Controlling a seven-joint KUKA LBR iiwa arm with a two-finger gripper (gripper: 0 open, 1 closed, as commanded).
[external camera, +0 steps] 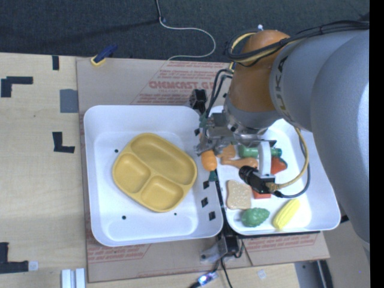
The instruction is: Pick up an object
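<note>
Right now my gripper (211, 152) hangs over the right bin's (321, 212) left edge; can't tell its state; yellow tray (154, 171) left.

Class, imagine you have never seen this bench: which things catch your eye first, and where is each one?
The big grey arm with its orange band reaches in from the right, over the right bin. A yellow divided plate lies alone in the left bin. Toy food crowds the right bin's near end: corn, bread and a green vegetable.

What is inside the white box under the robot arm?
In the right bin: toast, broccoli, corn, something orange. The arm covers the rest.
</note>
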